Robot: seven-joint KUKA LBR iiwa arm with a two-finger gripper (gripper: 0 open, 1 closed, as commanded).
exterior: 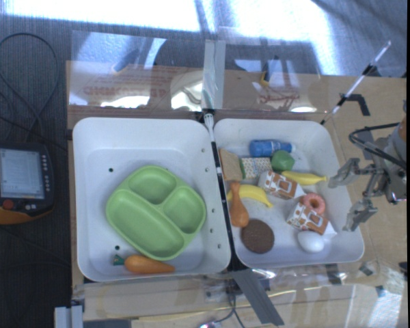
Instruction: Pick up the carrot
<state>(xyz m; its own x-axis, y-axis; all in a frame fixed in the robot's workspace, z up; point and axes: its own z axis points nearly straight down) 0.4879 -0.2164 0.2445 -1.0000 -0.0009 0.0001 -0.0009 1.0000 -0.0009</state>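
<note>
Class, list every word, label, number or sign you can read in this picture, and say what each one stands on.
No text can be read.
Cardboard sheet behind the left bin: reddish print, reversed and blurred, not readable.
Cardboard behind the right bin: reddish marks, too blurred.
Handheld control unit at the left: screen and buttons too small to read.
Blue bottle: no label legible.

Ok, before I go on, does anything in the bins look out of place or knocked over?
Nothing looks spilled or damaged. The carrot lies alone on the left bin floor beside the green divided plate, not on it. The other toy foods crowd the right bin. The hand sits at that bin's right rim.
</note>
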